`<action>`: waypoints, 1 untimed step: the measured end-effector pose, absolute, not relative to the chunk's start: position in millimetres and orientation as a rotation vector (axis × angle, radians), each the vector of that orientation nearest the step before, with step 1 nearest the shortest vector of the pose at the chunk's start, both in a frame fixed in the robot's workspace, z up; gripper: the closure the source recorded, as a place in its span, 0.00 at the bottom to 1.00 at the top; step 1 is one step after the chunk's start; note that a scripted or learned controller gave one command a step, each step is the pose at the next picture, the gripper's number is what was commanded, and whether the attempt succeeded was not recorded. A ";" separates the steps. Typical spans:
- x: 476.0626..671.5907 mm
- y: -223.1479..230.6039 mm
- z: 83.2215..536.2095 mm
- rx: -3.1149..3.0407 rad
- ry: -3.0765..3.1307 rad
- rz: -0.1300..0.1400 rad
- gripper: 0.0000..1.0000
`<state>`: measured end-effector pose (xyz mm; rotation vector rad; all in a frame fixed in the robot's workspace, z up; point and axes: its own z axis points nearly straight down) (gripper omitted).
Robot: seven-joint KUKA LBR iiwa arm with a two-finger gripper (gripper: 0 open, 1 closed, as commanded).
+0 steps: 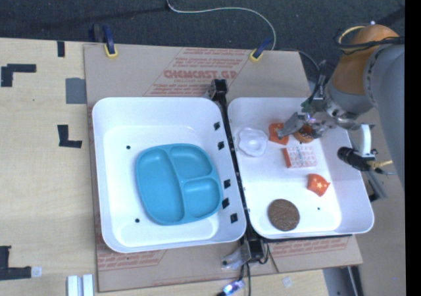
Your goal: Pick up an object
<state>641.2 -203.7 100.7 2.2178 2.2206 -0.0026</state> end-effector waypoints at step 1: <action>646.7 -205.1 95.5 2.210 2.217 0.007 0.00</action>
